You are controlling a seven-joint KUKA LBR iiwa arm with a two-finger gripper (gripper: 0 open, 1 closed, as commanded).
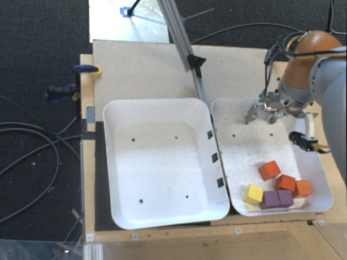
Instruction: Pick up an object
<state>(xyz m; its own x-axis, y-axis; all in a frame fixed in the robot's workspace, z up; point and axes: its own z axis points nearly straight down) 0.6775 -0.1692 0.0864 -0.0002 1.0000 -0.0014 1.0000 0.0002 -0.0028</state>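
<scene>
Several small blocks lie in the near right corner of the right bin (238,145): an orange-red block (269,170), a second red block (285,182), an orange block (303,188), a yellow block (253,194) and two purple blocks (276,199) side by side. My gripper (261,115) hangs over the far part of the right bin, well away from the blocks. Its fingers are spread apart with nothing between them.
The left bin (116,145) sits beside the right one, with black clips along their shared wall. A slanted metal pole (179,31) crosses above the bench at the back. A blue clamp (73,91) grips the bench's left edge. Cables lie on the floor at left.
</scene>
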